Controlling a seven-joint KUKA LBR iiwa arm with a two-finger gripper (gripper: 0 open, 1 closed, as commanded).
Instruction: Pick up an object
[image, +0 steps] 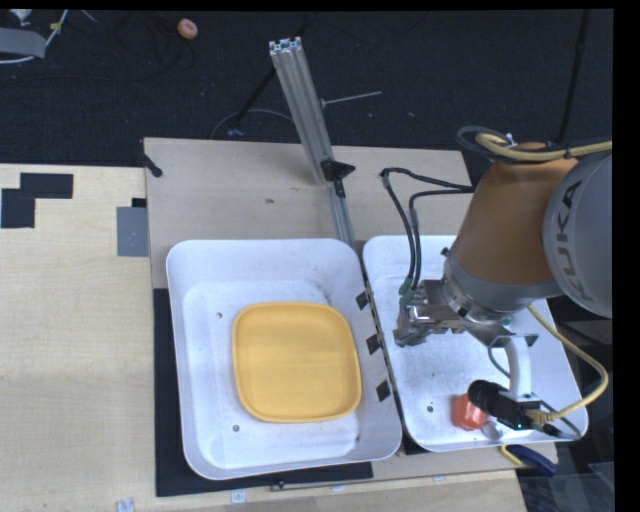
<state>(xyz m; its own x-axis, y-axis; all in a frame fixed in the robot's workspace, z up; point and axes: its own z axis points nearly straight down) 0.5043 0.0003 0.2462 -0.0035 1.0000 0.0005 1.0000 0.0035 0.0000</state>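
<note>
A small red object (462, 411) lies ungrasped near the right bin's (435, 385) front edge. The end effector (415, 328) hovers above that bin, and whether it is spread or closed cannot be told. The pickup is not yet done.

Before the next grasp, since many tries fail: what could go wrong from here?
1. The gripper hangs close to the left wall of the right bin; lowering there may hit the rim.
2. The small orange object lies near that bin's front edge, partly hidden, so a grasp may miss.
3. The yellow plate lies flat and wide in the left bin, so it would likely slip.
</note>
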